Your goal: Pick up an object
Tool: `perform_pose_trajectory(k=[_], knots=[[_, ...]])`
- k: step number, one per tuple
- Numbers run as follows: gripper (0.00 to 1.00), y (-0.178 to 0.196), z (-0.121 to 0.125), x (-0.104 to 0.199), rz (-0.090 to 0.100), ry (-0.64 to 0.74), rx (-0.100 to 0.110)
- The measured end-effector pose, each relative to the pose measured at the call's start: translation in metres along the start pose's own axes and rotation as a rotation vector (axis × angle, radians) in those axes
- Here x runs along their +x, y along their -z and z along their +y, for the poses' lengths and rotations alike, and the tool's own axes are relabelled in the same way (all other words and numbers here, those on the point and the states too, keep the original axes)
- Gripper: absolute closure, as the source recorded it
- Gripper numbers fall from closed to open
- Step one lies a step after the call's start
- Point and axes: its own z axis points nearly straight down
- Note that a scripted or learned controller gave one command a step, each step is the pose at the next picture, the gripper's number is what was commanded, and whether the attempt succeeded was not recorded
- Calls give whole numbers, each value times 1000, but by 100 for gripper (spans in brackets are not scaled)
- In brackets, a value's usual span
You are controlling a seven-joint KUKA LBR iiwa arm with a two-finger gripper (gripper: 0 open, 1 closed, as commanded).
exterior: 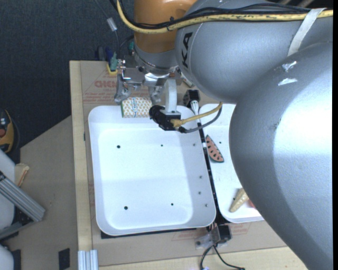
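The gripper (pixel 138 94) sat at the far edge of the left bin (pixel 105 174), its metal fingers (pixel 125 89) straddling a small patterned box (pixel 135 107) pale with blue and green print; the box appeared to sit between the fingers, low against the bin's far rim, so the pincer looked narrowed onto it, though whether the pads truly bore on its sides was hard to judge from this slant; the box was tucked in the far corner area, touching or just beside the rim wall; the rest of the left bin floor showed only small dark dots; to do the step well, the squeeze would likely need to be square on the box's two flat sides and the lift straight up, since the rim close behind could catch a tilted box and strip it out; a slow first rise would show if the hold was real; the arm (pixel 264 79) came in from the right, its big grey link crossing over the right bin (pixel 224 121), the orange band (pixel 158 16) above the wrist, wrist pointing nearly straight down; a black cable (pixel 163 118) hung off the wrist; in the right bin lay a reddish spotted piece (pixel 214 150) and a tan cone-shaped piece (pixel 238 200).
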Motion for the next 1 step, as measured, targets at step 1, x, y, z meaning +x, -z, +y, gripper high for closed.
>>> perform_pose_trajectory(k=[1], knots=[[100,53,-22,2,-3,-9,-4]])
